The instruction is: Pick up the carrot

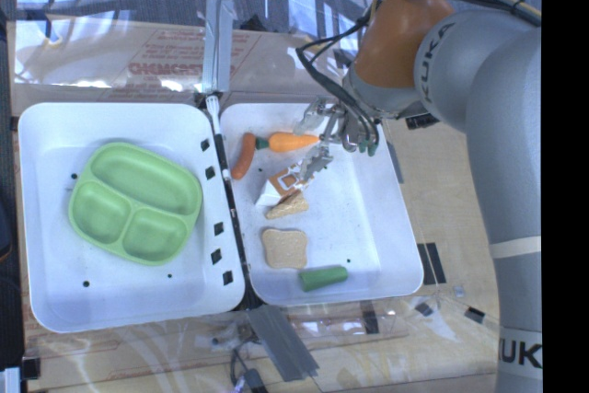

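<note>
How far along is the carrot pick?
Done: hand has reached the right bin, right beside the carrot. In hand: nothing clearly; the carrot seems to lie on the bin floor near the sausage. Left: grasp and lift.

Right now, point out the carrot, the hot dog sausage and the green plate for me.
carrot [293, 142]: camera view, middle of its orange body.
sausage [244, 156]: camera view, mid-length.
green plate [103, 159]: camera view, its upper left rim.
</note>
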### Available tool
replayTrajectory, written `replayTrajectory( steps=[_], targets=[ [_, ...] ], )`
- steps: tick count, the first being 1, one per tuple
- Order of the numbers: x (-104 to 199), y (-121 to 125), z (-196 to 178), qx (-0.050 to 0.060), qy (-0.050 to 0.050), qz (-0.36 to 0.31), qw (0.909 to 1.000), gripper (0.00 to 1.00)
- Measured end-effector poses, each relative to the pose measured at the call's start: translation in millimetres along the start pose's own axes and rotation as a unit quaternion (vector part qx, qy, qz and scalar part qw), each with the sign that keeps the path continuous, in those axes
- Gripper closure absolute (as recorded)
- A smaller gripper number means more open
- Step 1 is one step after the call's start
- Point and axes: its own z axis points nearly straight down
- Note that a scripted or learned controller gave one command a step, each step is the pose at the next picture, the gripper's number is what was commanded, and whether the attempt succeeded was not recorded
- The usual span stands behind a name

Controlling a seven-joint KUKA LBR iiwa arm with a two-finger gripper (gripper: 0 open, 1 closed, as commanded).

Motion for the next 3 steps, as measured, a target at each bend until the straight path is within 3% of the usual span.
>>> replayTrajectory(
  steps=[1, 2, 3],
  targets=[
    [-3, 2, -15, 0.001, -0.004, -0.004, 1.0000, 1.00],
    [46, 45, -86, -0.001, -0.004, 0.193, 0.9813, 1.00],
    [43, 134, -60, -0.001, -0.001, 0.268, 0.9635, 1.00]
  ],
)
